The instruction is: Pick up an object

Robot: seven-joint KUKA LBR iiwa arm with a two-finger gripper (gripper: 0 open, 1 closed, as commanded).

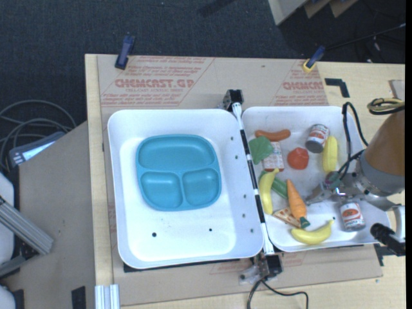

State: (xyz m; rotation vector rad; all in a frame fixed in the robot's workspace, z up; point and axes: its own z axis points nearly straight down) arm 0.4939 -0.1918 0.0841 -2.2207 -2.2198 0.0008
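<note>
Left bin (122,172): blue tray (178,171). Right bin (293,118): toy food, two cans. End effector (329,187) low between carrot (295,201) and can (352,216).

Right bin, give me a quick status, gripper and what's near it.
Gripper low in right bin, fingers unreadable. Nothing seen held. Carrot left of it, small can just below. Toy food crowds the bin; blue tray sits in left bin.
</note>
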